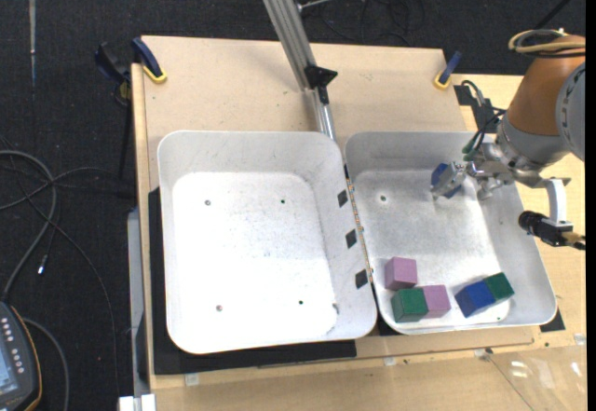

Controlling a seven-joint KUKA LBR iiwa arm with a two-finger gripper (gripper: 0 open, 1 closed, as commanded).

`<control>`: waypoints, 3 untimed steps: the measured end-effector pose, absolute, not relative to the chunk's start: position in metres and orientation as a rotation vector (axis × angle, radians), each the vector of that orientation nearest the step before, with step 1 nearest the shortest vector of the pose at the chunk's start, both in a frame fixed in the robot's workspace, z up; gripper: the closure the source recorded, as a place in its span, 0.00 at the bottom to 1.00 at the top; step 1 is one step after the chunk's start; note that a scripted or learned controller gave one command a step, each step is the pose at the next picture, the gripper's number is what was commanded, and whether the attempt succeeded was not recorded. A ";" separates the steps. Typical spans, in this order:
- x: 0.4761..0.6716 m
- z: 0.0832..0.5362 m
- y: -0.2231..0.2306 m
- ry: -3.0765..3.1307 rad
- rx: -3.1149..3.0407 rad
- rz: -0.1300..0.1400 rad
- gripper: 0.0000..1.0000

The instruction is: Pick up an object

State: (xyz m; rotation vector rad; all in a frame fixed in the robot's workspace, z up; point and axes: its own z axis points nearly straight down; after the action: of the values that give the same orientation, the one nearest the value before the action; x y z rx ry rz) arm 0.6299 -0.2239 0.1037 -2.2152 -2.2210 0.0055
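Observation:
My gripper (451,182) hangs over the back part of the right bin (533,255), reaching in from the right below the orange wrist band. A small blue-grey shape sits at its tip; whether that belongs to the gripper or is an object is unclear. Several blocks lie along the bin's front edge, well in front of the gripper: a purple block (401,271), a green block (408,305), a pink-purple block (435,299), a blue block (475,297) and a second green block (500,285).
The left bin (186,157) sits beside the right one, and the two share a raised rim (352,223). A slanted metal pole (284,13) crosses the bench's back. Clamps (149,62) hold the wooden board's far corners.

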 end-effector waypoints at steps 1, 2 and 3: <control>0.660 0.097 -0.170 -2.233 -2.218 -0.005 0.00; 0.659 0.106 -0.173 -2.229 -2.220 -0.002 1.00; 0.591 0.171 -0.158 -2.221 -2.225 -0.002 1.00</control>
State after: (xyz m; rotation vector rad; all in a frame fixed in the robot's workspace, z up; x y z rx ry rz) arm 0.5912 -0.1583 0.1710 -2.2248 -2.2207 -0.0017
